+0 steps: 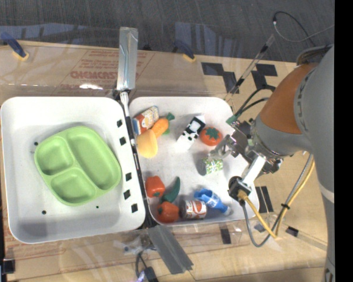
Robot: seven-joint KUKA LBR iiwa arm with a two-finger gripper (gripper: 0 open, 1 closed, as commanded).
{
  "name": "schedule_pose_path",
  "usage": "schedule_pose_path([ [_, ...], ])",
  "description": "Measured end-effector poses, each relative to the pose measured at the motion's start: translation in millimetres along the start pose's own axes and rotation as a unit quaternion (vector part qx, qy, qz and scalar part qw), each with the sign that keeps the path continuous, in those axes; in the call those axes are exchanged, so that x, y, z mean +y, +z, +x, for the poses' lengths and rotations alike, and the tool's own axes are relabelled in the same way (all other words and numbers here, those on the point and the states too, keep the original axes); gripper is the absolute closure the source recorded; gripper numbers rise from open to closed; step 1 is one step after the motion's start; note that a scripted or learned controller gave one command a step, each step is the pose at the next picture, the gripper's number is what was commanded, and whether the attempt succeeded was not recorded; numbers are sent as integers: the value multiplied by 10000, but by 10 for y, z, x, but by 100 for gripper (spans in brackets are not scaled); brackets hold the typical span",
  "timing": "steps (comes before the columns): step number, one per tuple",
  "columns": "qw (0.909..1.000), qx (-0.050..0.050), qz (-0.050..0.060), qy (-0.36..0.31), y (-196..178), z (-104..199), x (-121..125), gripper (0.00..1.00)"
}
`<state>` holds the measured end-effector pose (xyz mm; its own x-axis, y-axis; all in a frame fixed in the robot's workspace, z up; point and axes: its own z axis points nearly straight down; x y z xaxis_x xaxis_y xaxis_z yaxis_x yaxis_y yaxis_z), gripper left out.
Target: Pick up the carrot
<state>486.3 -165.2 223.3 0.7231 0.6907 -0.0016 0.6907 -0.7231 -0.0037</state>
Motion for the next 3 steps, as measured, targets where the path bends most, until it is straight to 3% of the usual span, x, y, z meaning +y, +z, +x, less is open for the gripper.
schedule_pose_path([
  [1,10000,1,1,1,0,0,0,0],
  [2,9977,9,-14,-679,-1012,83,-223,0],
  [3,9925,2,-19,-1221,-1208,171,-316,0],
])
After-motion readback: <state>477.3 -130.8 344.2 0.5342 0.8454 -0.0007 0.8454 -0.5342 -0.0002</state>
